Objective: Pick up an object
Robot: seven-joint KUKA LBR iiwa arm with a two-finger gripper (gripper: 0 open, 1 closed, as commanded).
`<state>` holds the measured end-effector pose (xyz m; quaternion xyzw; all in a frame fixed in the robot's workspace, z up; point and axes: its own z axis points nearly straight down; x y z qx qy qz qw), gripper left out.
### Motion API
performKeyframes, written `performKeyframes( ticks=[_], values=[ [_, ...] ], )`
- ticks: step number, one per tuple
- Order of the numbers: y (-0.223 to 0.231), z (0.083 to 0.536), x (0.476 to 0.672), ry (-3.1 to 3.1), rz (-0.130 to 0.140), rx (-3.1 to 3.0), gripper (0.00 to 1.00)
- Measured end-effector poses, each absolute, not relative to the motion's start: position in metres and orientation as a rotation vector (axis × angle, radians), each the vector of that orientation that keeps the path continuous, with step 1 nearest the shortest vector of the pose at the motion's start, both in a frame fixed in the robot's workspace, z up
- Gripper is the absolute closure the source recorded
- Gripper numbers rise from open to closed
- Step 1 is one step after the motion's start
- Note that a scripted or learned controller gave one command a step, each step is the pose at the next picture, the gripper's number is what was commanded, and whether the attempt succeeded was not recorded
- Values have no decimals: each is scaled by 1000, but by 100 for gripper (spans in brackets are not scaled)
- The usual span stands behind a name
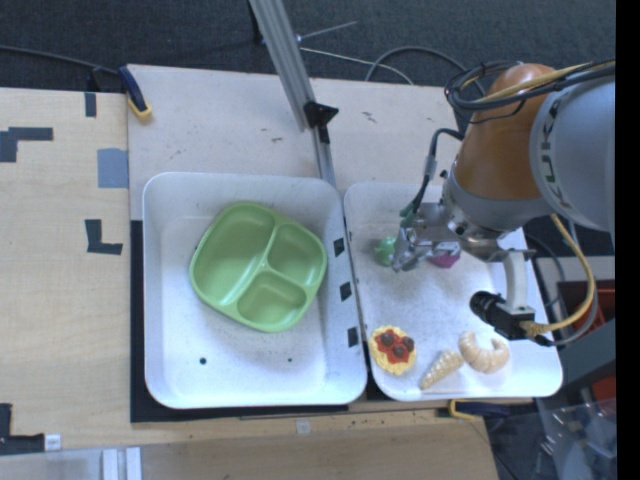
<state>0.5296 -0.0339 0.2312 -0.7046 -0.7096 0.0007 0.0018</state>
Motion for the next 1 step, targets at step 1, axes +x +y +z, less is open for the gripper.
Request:
performKeyframes(
  ticks=[1],
  values=[
    [24,239,536,-2229,-1,-2210,100]
  ],
)
